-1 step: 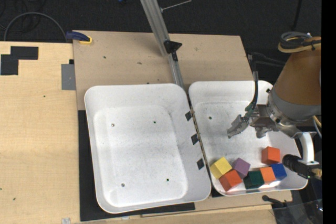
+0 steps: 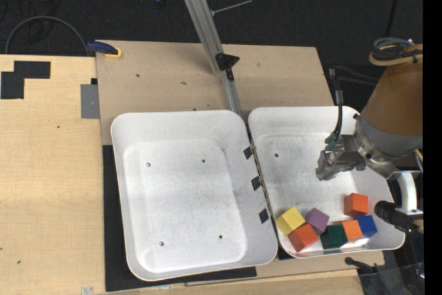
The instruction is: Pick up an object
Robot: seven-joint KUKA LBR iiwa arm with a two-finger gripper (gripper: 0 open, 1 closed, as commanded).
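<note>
Seven small blocks, among them a yellow block point(image 2: 291, 219) and an orange block point(image 2: 356, 204), cluster at the near edge of the right bin point(image 2: 297, 148), beside the left bin point(image 2: 183, 197) on the wooden bench point(image 2: 166, 79), while the gripper point(image 2: 330, 166) hangs above that bin's middle, finger state unclear.

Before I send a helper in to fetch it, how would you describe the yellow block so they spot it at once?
Look in the right-hand white bin, at its near edge where the coloured blocks cluster. The yellow block sits at the cluster's left end, nearest the divider between the bins, with a purple block right of it and a red block in front. It is the sole yellow one.
</note>
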